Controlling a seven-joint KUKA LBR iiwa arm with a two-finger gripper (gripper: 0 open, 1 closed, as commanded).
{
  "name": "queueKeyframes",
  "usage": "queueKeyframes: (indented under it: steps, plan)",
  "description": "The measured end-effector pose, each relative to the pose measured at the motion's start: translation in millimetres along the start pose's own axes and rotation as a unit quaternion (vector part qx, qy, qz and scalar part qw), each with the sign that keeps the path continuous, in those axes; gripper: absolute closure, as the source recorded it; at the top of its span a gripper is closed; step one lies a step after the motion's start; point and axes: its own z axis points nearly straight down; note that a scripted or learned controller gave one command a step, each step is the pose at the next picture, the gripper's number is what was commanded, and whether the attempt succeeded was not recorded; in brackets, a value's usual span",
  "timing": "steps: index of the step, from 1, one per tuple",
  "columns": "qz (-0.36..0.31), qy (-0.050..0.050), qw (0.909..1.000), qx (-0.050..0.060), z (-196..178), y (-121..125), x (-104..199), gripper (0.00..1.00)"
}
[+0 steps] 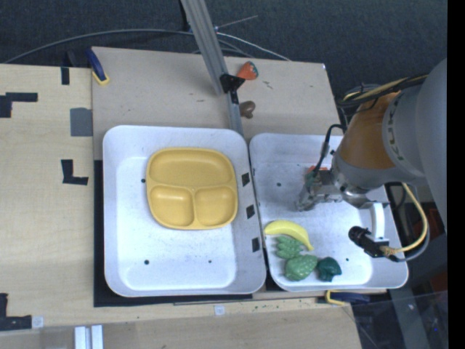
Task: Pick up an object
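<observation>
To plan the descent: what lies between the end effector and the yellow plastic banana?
In the camera view, only bare white bin floor separates the end effector from the yellow plastic banana.

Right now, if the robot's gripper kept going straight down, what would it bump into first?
Probably the bare floor of the right bin. The gripper hangs above the banana in the picture, though height is hard to judge.

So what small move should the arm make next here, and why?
Probably shift the gripper toward the near edge of the right bin and over the banana. The gripper sits above bare bin floor, apart from the toys, and nothing shows in it. The banana, two green pieces and a dark green toy cluster at the bin's near edge.
</observation>
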Motion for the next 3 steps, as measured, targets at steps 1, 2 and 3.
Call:
queueKeyframes:
  steps: [1,2,3]
  plan:
    - [0.001,-0.001,1.0000,-0.002,-44,-2,-5,1.00]
    - [-0.001,-0.001,1.0000,-0.003,-102,3,4,1.00]
    - [0.000,-0.001,1.0000,-0.002,-140,3,4,1.00]
